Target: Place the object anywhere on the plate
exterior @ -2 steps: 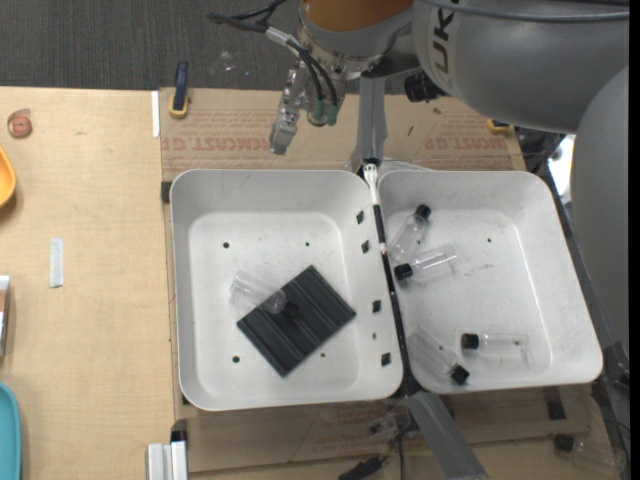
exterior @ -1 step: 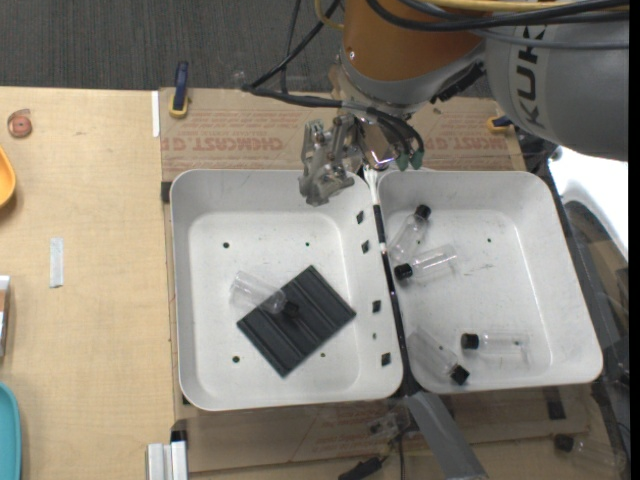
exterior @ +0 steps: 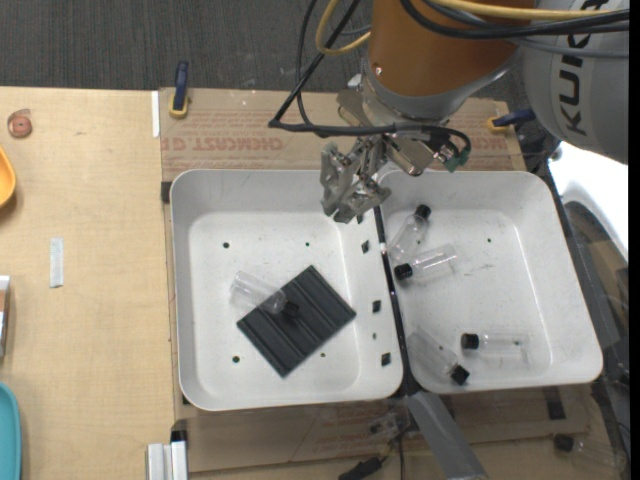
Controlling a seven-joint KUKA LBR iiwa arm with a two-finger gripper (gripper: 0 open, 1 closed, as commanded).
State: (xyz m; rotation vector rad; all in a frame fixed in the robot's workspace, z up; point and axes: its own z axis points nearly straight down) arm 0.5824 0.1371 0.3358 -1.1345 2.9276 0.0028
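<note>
A black ribbed plate [exterior: 300,320] lies at a slant on the floor of the left bin [exterior: 200,268]. A clear vial [exterior: 262,294] with a black cap lies across the plate's upper left edge, its cap end resting on the plate. My gripper [exterior: 350,194] hangs above the back of the left bin, close to the divider between the bins and well up and to the right of the plate. It is open, with nothing between its fingers.
The right bin [exterior: 540,268] holds several clear vials with black caps: two near the divider [exterior: 425,264] and two near the front [exterior: 495,343]. Brown cardboard [exterior: 250,140] lies behind the bins. The wooden bench [exterior: 80,268] stretches to the left.
</note>
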